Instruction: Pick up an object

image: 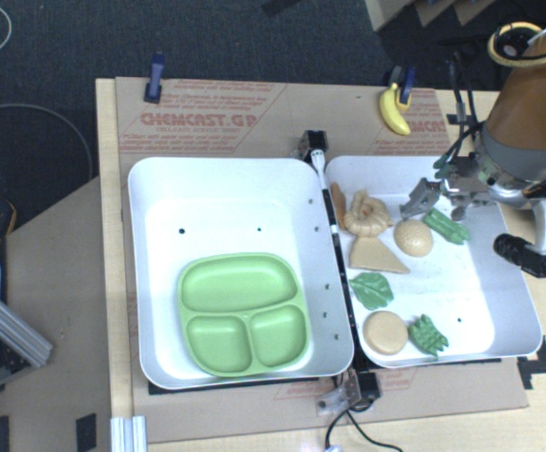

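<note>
Over the right bin, the tool hangs near that bin's far edge, its dark fingers spread apart with nothing between them. Just below the tool, inside the right bin, a round tan bun lies beside a green leafy piece. Toward the bin's left wall sits a lumpy tan pastry, and nearer than it a tan wedge. Nearer still lie a second green leaf, a second round bun and a third green piece at the near edge. Beyond the right bin's far edge, a yellow banana rests on the worktop. Left of the right bin, the left bin holds a green tray with 3 compartments.
</note>
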Robot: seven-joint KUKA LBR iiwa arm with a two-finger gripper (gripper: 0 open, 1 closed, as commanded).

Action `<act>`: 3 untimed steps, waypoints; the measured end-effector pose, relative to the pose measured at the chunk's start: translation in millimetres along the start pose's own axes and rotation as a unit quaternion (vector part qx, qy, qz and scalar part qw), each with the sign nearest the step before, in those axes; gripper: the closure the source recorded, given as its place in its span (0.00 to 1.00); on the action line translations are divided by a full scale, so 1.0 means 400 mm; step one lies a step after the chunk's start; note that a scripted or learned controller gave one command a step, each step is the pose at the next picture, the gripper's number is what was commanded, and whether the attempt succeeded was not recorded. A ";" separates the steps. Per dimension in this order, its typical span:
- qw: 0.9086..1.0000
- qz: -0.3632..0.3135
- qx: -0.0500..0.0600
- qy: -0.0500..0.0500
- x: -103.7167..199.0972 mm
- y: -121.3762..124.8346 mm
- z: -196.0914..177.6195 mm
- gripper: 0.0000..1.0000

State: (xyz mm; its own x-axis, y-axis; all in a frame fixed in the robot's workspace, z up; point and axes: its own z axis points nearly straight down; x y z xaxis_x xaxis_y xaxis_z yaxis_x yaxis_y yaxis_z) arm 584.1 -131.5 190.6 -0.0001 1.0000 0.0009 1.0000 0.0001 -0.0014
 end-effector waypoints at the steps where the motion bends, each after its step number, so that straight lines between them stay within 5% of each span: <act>1: 1.000 0.001 0.002 0.000 -0.074 0.050 0.278 0.00; 2: 1.000 0.001 -0.004 -0.002 -0.074 0.055 0.233 1.00; 3: 1.000 -0.005 -0.005 0.002 0.200 -0.017 -0.001 1.00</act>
State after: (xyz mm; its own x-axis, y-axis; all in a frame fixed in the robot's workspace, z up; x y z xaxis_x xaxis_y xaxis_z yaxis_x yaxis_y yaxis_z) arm 577.2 -51.6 191.0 -0.0107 0.9999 0.0043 0.9999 0.0107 0.0091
